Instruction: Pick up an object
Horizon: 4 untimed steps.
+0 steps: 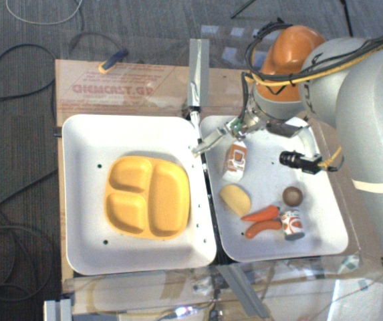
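My gripper (212, 141) hangs at the top left corner of the right bin (325, 236), reaching out over the wall shared by the two bins. Just below and right of it lies a small orange and white carton (236, 160), apart from the gripper. Further down the bin are a pale yellow potato-like lump (234, 198), two orange carrot-like pieces (261, 214) (261, 228), a brown ball (292, 195) and a small red and white can (293, 225). I see nothing in the gripper.
The left bin (84, 246) holds a yellow tray (148, 196) with three compartments. The grey arm with its orange band (290, 53) covers the right bin's top right part. Cardboard (124, 89) lies behind the bins.
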{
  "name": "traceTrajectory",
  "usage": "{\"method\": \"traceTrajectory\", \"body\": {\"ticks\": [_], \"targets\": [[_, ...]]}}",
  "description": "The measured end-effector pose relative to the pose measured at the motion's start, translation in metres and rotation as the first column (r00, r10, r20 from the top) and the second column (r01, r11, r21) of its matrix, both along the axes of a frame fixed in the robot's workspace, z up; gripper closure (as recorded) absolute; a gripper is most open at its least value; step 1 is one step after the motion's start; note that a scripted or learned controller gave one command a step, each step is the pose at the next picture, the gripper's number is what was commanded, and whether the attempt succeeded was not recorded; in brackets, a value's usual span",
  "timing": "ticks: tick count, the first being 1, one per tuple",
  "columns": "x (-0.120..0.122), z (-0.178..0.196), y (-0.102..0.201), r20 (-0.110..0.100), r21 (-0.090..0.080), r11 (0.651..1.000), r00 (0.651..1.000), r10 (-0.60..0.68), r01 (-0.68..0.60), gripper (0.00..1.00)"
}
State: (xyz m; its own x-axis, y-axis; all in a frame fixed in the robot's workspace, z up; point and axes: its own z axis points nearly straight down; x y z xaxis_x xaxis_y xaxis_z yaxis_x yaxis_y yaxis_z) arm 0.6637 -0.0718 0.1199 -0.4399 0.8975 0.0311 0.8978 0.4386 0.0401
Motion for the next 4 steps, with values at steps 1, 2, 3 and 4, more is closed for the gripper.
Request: {"method": "traceTrajectory", "body": {"ticks": [1, 2, 3, 4], "targets": [[-0.0011, 0.0006, -0.0005, 0.019, 0.0, 0.996, 0.996, 0.084, -0.084, 0.0], [-0.0016, 0.0009, -0.002, 0.023, 0.002, 0.992, 0.992, 0.123, -0.123, 0.0], [-0.0047, -0.0031, -0.0026, -0.027, 0.006, 0.994, 0.994, -0.105, 0.105, 0.0], [-0.0002, -0.0037, -0.0017, -0.051, 0.001, 0.991, 0.99, -0.133, 0.133, 0.0]]}}
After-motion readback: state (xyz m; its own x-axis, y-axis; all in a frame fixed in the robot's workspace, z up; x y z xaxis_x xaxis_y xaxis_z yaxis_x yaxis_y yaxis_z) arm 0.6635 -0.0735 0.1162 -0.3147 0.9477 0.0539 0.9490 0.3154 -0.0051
